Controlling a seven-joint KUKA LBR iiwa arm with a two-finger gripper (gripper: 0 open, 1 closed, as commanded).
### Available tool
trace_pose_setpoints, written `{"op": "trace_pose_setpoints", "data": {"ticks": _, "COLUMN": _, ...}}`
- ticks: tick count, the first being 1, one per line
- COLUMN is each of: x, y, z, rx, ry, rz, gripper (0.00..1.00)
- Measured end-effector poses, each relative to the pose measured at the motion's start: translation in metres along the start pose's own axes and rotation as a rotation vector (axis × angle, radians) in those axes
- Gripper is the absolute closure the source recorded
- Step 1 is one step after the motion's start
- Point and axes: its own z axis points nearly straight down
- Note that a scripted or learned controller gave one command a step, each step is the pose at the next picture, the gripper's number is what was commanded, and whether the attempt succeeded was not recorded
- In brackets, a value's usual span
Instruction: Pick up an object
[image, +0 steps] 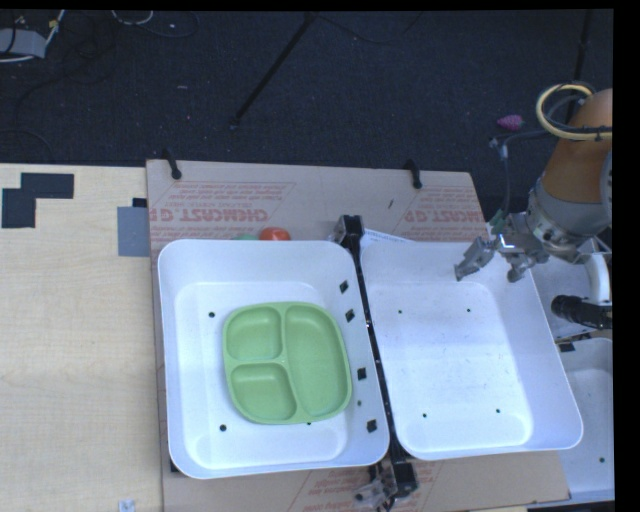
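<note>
A green three-compartment plate lies flat in the middle of the left white bin. My gripper hangs over the far right corner of the right white bin, well away from the plate. Its two fingers are spread apart, one at the left and one at the right, with nothing between them. The grey arm with its orange band reaches in from the right.
A small red and green object sits on the cardboard just behind the left bin's far rim. A black divider with clips runs between the two bins. Pale wooden bench top extends to the left.
</note>
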Motion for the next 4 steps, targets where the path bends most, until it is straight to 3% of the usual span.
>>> {"op": "trace_pose_setpoints", "data": {"ticks": 2, "x": 0.003, "y": -0.009, "z": 0.101, "rx": -0.001, "ry": 0.000, "rz": 0.000, "gripper": 0.00}}
{"op": "trace_pose_setpoints", "data": {"ticks": 3, "x": 0.003, "y": -0.008, "z": 0.088, "rx": -0.003, "ry": -0.001, "rz": 0.000, "gripper": 1.00}}
{"op": "trace_pose_setpoints", "data": {"ticks": 4, "x": 0.009, "y": -0.009, "z": 0.027, "rx": -0.009, "ry": -0.002, "rz": -0.001, "gripper": 1.00}}
